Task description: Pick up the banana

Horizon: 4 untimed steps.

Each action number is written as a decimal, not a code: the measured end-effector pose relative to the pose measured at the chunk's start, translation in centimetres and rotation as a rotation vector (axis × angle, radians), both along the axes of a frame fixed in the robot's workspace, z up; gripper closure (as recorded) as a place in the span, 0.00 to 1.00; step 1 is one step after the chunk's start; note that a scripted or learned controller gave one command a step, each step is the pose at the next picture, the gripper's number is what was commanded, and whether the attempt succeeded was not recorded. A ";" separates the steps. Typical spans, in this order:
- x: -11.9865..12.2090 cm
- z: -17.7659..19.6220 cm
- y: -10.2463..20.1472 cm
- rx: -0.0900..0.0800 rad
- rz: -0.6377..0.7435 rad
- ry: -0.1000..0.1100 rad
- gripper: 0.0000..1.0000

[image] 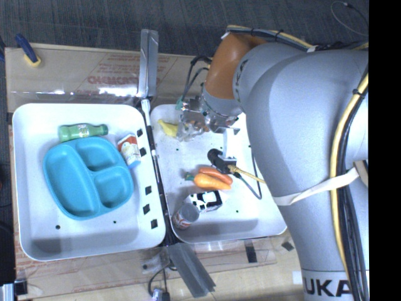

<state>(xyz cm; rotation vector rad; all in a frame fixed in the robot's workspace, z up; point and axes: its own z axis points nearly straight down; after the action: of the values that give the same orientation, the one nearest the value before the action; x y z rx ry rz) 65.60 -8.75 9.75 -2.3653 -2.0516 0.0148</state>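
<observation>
Though only partly visible, looks to be the banana [167,128] in the far-left corner of the right bin [250,221], close to the divider wall and just beside the gripper [188,126], on its left. Cannot tell jaw state from this angle; mostly hidden under wrist and grey arm. Cannot tell contact either. Reads as adjacent to the gripper, not held.

Handling, as judgement only:
- Probably light. No payload concern.
- Smooth curved skin, so likely somewhat slippery.
- If real fruit: soft under the peel, bruises under a hard squeeze. If plastic: stiff, tends to squirt out of a pinch.
- Curved, so probably rolls or pivots when nudged at one end.

Where to take hold:
- Grip across the short axis at mid-body, the thickest part.
- Close on the two flanks, not along the length.
- Avoid the tapered tip and stem.
- Keep squeeze moderate.
- Come down vertical. Little room on the far and left sides because of the corner, so align closing direction along the nearer wall if possible.

Clutter: orange vegetable [213,179] mid-bin and can [185,217] at near-left corner, both well apart from the banana. Ignore.
</observation>
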 end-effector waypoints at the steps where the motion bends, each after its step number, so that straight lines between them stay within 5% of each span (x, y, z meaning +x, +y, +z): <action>1: 0.0 0.0 0.0 0.000 0.001 0.001 0.00; 2: 0.0 0.8 0.2 0.000 0.009 0.005 1.00; 3: 0.0 0.8 0.2 0.000 0.010 0.005 0.00; 4: 0.0 1.6 0.3 0.000 0.016 0.009 1.00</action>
<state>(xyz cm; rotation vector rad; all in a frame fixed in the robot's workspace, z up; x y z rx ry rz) 65.63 -8.48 11.34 -2.3444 -2.0672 0.0254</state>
